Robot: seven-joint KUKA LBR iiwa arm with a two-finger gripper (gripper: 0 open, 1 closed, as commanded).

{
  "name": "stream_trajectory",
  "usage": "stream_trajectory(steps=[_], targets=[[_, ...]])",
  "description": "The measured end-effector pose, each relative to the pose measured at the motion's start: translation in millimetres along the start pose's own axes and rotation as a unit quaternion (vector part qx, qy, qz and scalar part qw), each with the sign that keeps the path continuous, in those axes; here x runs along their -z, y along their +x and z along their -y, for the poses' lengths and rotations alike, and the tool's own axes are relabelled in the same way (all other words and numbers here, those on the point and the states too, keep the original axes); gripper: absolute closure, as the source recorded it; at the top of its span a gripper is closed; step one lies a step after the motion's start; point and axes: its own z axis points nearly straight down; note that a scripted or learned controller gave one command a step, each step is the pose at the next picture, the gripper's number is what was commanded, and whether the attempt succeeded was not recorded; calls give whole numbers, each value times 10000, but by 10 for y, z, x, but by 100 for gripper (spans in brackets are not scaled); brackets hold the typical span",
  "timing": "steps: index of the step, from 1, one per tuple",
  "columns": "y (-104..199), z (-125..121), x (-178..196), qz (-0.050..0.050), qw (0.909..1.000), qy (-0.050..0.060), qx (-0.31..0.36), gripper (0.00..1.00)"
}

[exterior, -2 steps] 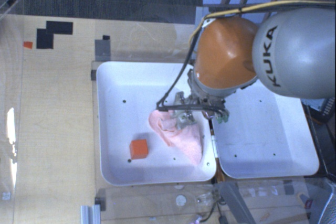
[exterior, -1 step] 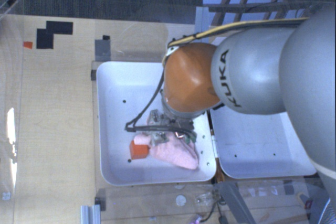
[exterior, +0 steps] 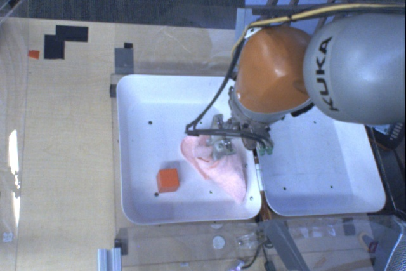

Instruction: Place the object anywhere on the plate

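A small orange cube [exterior: 168, 180] lies on the floor of the left white bin [exterior: 136, 130], near its front left. To its right a pink plate [exterior: 222, 176] rests in the same bin, reaching towards the front right corner. My gripper [exterior: 222, 145] hangs over the plate's back edge, under the arm's orange band, and hides part of the plate. The cube sits apart from both the plate and the gripper, about a cube's width left of the plate's edge.
The right white bin [exterior: 330, 193] lies beside the left one, its back half covered by the grey arm [exterior: 355, 70]. Black cables run from the wrist down to the gripper. Wooden bench surface lies to the left of the bins.
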Motion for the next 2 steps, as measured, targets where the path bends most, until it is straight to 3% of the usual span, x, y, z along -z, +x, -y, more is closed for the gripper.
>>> stream_trajectory(steps=[1,2], targets=[[-69,-650,-682,-14,9968,17,-798,100],[57,-807,-80,-20,9852,-1,-1713,100]])
